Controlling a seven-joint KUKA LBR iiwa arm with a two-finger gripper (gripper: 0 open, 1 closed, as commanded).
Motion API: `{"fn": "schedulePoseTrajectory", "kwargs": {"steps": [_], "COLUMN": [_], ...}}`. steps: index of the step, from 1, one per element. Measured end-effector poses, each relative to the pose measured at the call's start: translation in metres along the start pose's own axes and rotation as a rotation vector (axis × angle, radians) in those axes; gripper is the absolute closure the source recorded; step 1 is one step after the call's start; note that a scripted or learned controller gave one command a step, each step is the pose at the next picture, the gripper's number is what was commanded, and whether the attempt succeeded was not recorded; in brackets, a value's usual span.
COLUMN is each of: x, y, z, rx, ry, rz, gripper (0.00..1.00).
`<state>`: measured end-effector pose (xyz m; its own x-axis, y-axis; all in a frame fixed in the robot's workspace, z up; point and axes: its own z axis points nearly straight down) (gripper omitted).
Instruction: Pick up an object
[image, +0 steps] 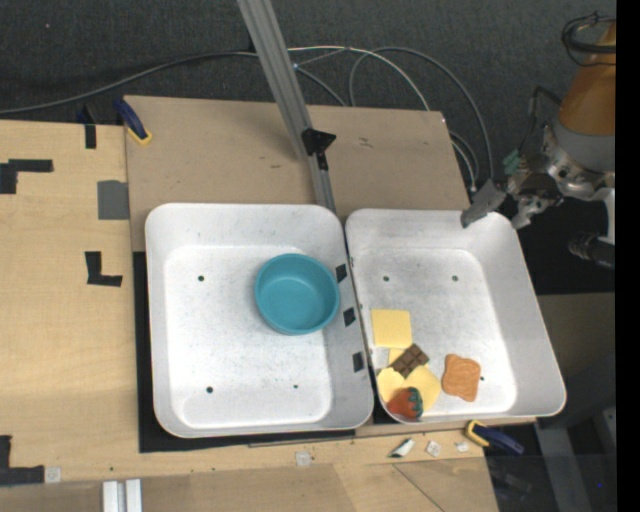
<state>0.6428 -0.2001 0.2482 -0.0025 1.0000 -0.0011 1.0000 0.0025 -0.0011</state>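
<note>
A blue bowl (296, 292) sits in the left bin (180, 330), toward its right side. In the right bin (500, 290), near the front left, lie a yellow square (391, 327), a small brown block (408, 360), a round yellow piece (424, 381), a red and green item (405, 402) and an orange cookie-like piece (462, 377). My gripper (488, 204) hangs at the right bin's far right corner, above the rim, far from all these objects. Nothing shows between its fingers.
A grey metal pole (290, 100) slants across the cardboard behind the bins. Cables (420, 80) loop at the back right. Blue and yellow clamps sit at the board's far left corner (133, 120) and front right (490, 437).
</note>
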Motion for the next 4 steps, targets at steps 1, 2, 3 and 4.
{"fn": "schedulePoseTrajectory", "kwargs": {"steps": [1, 2, 3, 4], "x": [0.0, 0.003, -0.003, -0.008], "y": [0.0, 0.004, 0.002, 0.006], "z": [0.0, 0.044, 0.091, 0.139], "rx": [0.0, 0.003, 0.005, 0.005], "ry": [0.0, 0.001, 0.001, 0.001], "rz": [0.0, 0.0, 0.001, 0.001], "gripper": [0.0, 0.0, 0.0, 0.0]}}
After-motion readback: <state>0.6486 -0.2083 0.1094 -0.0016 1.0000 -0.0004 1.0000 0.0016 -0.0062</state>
